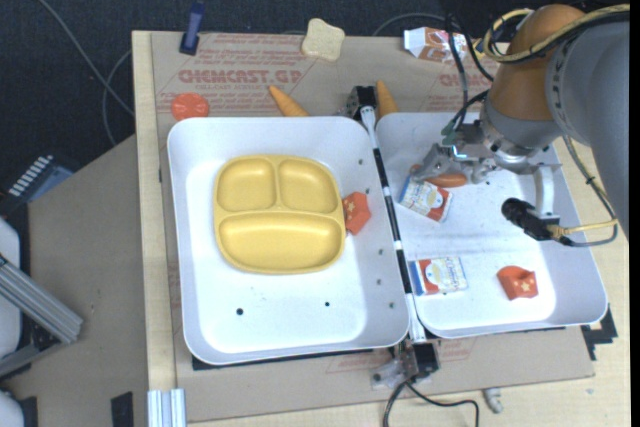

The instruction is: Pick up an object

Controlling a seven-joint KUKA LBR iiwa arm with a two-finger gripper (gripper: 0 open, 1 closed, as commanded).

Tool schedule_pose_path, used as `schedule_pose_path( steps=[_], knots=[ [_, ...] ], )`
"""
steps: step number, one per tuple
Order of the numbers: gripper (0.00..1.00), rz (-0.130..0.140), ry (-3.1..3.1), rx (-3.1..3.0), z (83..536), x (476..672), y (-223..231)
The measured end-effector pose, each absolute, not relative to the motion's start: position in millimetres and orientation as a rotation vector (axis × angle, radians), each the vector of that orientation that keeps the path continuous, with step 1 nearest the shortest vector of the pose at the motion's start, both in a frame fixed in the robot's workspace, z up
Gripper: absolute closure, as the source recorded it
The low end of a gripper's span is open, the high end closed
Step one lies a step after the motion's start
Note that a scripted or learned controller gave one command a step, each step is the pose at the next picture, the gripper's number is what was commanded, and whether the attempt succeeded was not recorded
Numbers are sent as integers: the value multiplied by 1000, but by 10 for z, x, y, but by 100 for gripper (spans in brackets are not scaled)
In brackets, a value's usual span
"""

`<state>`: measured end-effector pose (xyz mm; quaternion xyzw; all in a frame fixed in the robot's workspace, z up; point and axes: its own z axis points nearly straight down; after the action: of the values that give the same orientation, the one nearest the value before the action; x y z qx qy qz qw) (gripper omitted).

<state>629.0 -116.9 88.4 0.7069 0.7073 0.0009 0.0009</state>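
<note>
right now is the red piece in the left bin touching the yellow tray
Touching. The camera view shows the red piece against the yellow tray's right rim, with no white bin floor between them.

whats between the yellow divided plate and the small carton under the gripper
In the camera view, a red block sits beside the yellow plate, then the bins' rims, before the carton.

Surface finishes on the bench.
Glossy white plastic bins (200, 315); smooth matt yellow plastic divided tray (278, 215); printed brown cardboard sheet (240, 75); glossy printed carton (426, 199); dark rough carpet (80, 5).
</note>
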Motion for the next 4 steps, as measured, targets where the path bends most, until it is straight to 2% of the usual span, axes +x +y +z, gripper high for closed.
schedule_pose_path(
  steps=[1, 2, 3, 4],
  knots=[
    [0, 6, 2217, 2217, 890, 6305, -944],
    [0, 0, 2219, 2220, 849, 6498, -1300],
    [0, 3, 2222, 2218, 849, 6670, -990],
    [100, 4, 2220, 2214, 956, 6677, -993]
  ],
)
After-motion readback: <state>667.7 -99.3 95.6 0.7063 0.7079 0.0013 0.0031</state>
